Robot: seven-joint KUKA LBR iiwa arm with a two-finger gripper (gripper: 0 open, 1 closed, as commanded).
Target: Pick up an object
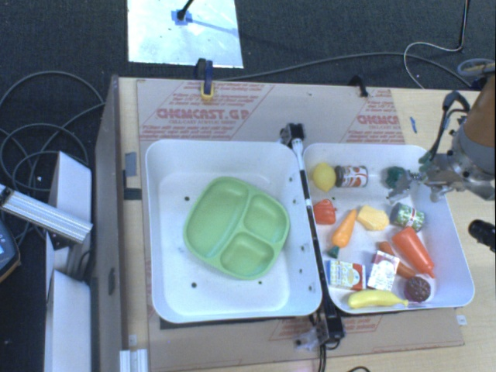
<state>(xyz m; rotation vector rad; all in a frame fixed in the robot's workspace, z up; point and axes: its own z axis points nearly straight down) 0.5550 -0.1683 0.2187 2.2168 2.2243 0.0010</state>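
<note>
The right bin (457, 242) holds several toy foods: a lemon (324, 177), a small red-labelled can (353, 177), a dark green piece (396, 178), a red pepper (325, 211), a small carrot (346, 227), a yellow wedge (373, 218), a green can (408, 216), a large carrot (412, 251), two cartons (345, 273), a banana (376, 299) and a dark red round piece (418, 288). My gripper (418, 180) reaches in from the right at the bin's far right part, just beside the dark green piece and above the green can.
The left bin (167, 208) holds a light green divided plate (236, 227). A black clamp strip (306, 208) runs between the bins. Cables lie on the dark floor at left, and a shiny sheet (184, 22) lies beyond the bench.
</note>
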